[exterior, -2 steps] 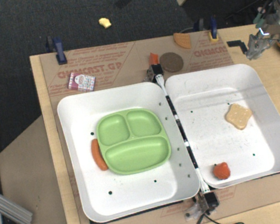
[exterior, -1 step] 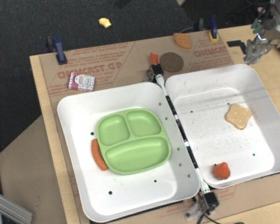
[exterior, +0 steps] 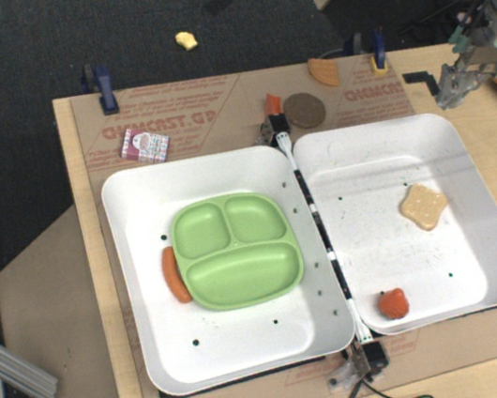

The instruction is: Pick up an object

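Tan toast slice in the right bin looks light, stiff, crumbly, best pinched across its edges; claw state I cannot tell.

The cardboard sheet bears faint red print, partly readable "CHEMCAST GP"

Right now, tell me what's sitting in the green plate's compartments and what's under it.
All three compartments of the green plate look bare. An orange sausage lies against its left edge on the left bin. Whatever lies under the plate is covered.
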